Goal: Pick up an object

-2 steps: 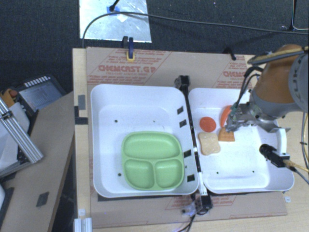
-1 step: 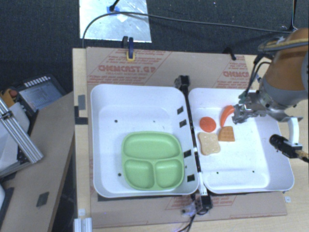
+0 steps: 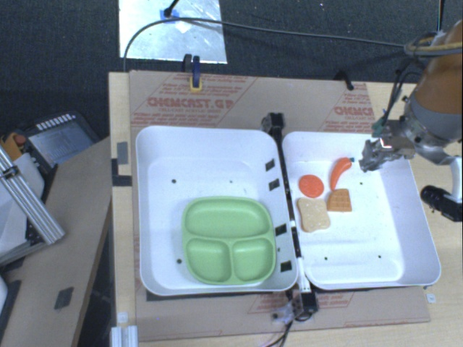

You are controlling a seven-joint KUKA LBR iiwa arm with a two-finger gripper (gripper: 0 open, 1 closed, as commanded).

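Note:
Four small food pieces lie together in the right bin [image 3: 405, 230]: a round red slice [image 3: 312, 186], an orange carrot-shaped piece [image 3: 339, 172], a brown cracker-like square [image 3: 339, 201] and a pale bread-shaped piece [image 3: 314, 215]. My gripper [image 3: 370, 157] hangs over the upper right part of that bin, just to the right of the carrot-shaped piece and above it. Nothing shows between the gripper and the pieces.
A green divided plate [image 3: 226, 241] with three compartments lies in the left bin [image 3: 166, 186]. The bins meet at a black-clipped seam [image 3: 283, 194]. A clamp [image 3: 194, 74] and cables sit at the bench's far edge. A grey box [image 3: 61, 143] stands off to the left.

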